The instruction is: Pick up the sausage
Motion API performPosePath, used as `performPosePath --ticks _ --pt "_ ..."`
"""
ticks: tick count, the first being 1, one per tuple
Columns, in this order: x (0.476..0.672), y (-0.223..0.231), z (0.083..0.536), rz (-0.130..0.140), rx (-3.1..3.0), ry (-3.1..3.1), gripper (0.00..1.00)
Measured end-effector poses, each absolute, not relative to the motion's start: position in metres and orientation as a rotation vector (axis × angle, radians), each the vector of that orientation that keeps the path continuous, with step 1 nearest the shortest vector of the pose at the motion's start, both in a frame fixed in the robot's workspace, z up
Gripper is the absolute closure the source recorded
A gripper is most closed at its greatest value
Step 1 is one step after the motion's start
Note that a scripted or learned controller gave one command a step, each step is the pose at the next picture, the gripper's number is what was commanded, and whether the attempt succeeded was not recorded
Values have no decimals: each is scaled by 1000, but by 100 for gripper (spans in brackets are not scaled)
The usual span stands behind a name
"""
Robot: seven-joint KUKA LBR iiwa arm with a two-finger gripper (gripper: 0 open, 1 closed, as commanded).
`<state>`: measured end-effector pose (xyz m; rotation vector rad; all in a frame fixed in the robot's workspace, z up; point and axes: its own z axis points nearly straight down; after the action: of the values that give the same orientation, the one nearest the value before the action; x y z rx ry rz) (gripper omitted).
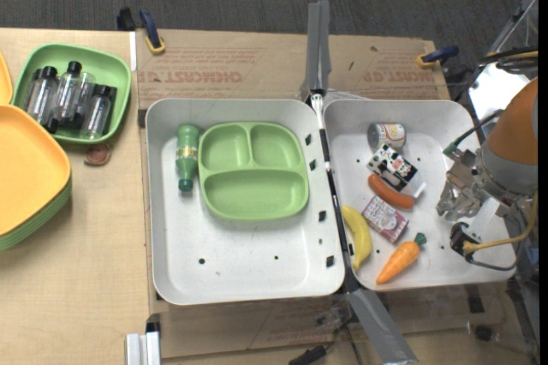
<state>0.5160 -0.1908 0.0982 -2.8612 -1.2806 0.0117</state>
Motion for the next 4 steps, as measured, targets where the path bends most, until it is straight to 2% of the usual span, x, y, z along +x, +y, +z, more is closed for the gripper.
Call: performPosePath --ticks 1,2,3,4 --pt "566 -200 126 5 -2772 -1476 100" --pt "527 -202 91 4 -2641 -1696 100" --pt "582 -201 135 3 -2555 -1828 100" --pt "613 -203 126 3 -2450 -1969 100"
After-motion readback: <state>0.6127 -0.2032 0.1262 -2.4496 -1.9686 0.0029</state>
